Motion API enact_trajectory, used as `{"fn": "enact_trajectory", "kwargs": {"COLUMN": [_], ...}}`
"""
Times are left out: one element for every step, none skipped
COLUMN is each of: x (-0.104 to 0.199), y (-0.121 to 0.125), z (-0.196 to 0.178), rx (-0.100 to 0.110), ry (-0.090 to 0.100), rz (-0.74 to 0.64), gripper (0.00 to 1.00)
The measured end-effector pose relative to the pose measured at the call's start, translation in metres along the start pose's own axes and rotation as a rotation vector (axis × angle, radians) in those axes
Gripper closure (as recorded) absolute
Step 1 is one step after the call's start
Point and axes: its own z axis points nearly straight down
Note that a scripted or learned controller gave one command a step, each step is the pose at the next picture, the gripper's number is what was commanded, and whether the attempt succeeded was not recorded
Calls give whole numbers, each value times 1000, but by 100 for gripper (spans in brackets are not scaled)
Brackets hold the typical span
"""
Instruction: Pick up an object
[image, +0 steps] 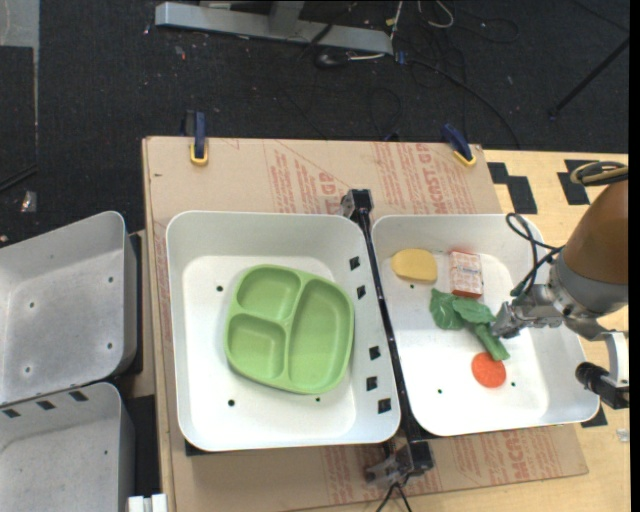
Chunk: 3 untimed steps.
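The right bin holds a yellow oval piece, a red and white packet, a green leafy toy and an orange disc. My gripper hangs low over the bin at the green toy's right end, just above the orange disc. The arm comes in from the right with its orange band above the wrist.
The left bin holds a green divided plate. A black divider runs between the bins. Grey trays lie off the bench at the left. Clamps grip the bench's far edge.
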Motion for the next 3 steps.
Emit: {"fn": "enact_trajectory", "kwargs": {"x": [6, -2, -2], "y": [7, 7, 8], "z": [-59, -120, -133], "rx": [7, 5, 9], "ry": [-1, -3, -1], "rz": [-4, -3, -3], "gripper": [100, 100, 100]}}
